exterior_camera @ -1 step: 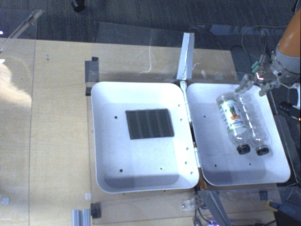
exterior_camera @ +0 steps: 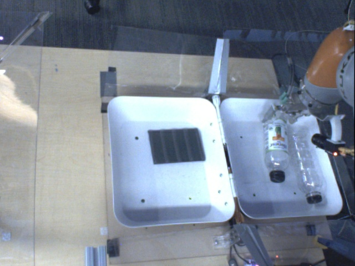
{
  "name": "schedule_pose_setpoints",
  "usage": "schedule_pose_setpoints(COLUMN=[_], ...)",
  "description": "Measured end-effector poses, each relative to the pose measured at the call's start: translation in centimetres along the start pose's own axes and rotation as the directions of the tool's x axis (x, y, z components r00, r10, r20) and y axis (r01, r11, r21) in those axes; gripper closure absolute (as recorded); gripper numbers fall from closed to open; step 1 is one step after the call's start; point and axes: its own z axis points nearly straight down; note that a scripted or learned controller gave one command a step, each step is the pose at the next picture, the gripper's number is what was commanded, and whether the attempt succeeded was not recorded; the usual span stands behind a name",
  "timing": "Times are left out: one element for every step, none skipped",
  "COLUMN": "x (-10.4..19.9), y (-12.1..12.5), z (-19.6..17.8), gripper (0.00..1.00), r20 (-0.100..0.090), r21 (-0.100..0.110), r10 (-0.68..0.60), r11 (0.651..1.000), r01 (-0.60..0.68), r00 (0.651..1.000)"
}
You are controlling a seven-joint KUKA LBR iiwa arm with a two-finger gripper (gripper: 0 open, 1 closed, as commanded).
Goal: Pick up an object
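In the right bin (exterior_camera: pixel 244 198) lie two clear plastic bottles, side by side, black caps toward the near rim. The left bottle (exterior_camera: pixel 275 146) bears a white label with an orange band. The other bottle (exterior_camera: pixel 306 164) has no label and rests closer to the bin's right wall. My gripper (exterior_camera: pixel 287 107) hangs at the far end of the labelled bottle, just over its base, below the arm's orange band (exterior_camera: pixel 328 60). A dark ribbed rectangular pad (exterior_camera: pixel 176 146) lies flat in the middle of the left bin (exterior_camera: pixel 125 198).
A metal divider post (exterior_camera: pixel 219 65) rises behind the seam between the two bins. Cables run along the right bin's right side (exterior_camera: pixel 333 144). Bare wooden bench (exterior_camera: pixel 55 165) spreads to the left of the bins.
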Motion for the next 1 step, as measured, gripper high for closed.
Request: schedule_pose_setpoints(x=[1.7], y=[-2.01], z=[3.66], gripper=[0.0], r20=[-0.001], r21=[-0.001], r10=[-0.051], r11=[0.999], r01=[0.051], r00=[0.999])
